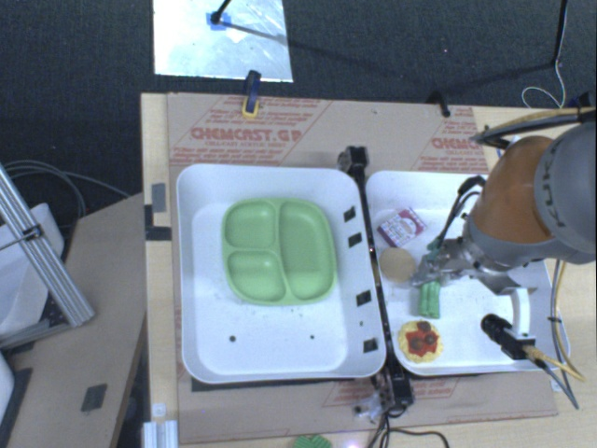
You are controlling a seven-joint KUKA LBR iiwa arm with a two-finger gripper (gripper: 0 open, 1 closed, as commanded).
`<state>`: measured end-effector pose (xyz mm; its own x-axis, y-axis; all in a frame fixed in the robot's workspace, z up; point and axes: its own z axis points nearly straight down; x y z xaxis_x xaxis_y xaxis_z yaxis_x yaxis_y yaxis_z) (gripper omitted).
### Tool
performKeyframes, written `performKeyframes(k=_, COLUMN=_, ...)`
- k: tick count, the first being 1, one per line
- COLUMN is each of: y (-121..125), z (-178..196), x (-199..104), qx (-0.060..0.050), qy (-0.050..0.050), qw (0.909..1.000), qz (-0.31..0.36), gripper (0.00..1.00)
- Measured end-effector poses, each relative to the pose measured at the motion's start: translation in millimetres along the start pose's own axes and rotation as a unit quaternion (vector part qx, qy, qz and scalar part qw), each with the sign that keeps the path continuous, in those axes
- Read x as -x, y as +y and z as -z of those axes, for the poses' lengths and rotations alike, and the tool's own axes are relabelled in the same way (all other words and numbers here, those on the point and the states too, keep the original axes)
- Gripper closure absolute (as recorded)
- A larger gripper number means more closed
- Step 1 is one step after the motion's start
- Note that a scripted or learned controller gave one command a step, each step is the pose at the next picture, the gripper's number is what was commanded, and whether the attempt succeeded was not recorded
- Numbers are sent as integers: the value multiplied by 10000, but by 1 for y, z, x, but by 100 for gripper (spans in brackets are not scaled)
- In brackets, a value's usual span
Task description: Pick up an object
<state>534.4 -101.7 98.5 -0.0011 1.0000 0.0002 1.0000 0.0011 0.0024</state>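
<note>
Gripper [432,271] low in right white bin [448,187], directly above green ridged block [429,299]; whether fingers apart or together cannot be told, and contact with block unclear. Round tan disc [396,265] just left of gripper. Pink-and-white packet [400,226] further back. Yellow round piece with red topping [421,341] at front edge. Left white bin [205,343] holds pale green divided plastic tray [279,250].
</note>
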Motion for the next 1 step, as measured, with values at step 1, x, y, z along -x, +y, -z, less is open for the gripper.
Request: performKeyframes(k=1, y=59, z=92, x=-43, qx=63, qy=1, qw=10000, qz=47, gripper=100)
